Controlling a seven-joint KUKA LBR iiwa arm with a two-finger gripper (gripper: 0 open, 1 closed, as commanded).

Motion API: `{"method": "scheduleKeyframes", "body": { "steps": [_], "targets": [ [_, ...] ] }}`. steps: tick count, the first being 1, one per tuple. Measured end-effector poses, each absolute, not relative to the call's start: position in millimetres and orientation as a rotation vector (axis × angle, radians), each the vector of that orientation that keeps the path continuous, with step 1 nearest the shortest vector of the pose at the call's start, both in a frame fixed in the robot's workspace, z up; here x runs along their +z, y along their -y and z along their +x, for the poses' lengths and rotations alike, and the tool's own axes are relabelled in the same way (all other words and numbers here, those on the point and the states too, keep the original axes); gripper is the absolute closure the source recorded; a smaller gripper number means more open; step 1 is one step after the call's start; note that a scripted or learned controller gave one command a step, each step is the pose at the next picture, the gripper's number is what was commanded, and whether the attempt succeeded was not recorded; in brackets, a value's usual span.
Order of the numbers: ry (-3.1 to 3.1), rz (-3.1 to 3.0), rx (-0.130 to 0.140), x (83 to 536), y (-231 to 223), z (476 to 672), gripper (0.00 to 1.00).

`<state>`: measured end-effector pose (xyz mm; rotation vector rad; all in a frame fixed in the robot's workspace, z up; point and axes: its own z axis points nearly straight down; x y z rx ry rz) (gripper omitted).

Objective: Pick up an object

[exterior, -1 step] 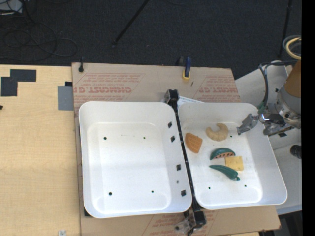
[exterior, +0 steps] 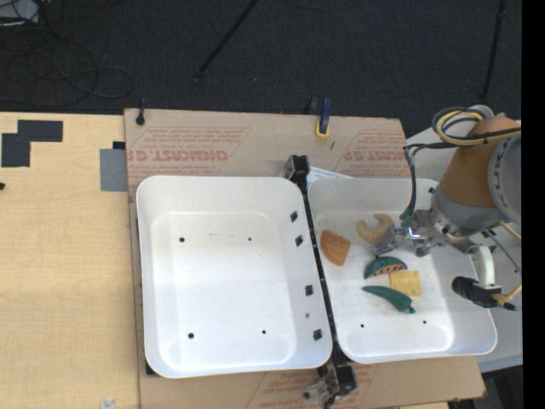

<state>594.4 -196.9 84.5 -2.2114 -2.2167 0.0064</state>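
Note:
The right bin holds several small toys: an orange-brown wedge, a tan curved piece, a green and red slice, a yellow block and a dark green pod. My gripper reaches in from the right, low over the bin, right beside the tan piece and just above the green slice. Its metal fingers point left toward the tan piece. No toy shows clearly between them.
The left bin sits beside the right one, with a black divider clamp between them at the back. Cardboard lies under both bins. A blue and yellow clamp stands at the cardboard's far edge. The arm's orange band rises at right.

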Motion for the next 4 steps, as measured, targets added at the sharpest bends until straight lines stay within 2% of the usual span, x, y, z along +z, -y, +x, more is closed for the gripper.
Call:
{"method": "scheduleKeyframes", "body": {
  "steps": [1, 2, 3, 4],
  "targets": [
    [2.226, -2.217, -0.001, 87, 156, 635.8, 0.00],
    [2.222, -2.220, 0.002, 88, 163, 635.8, 0.00],
    [2.222, -2.222, 0.001, 88, 183, 644.4, 0.00],
    [2.225, -2.218, 0.002, 98, 183, 644.2, 1.00]
  ]
}}
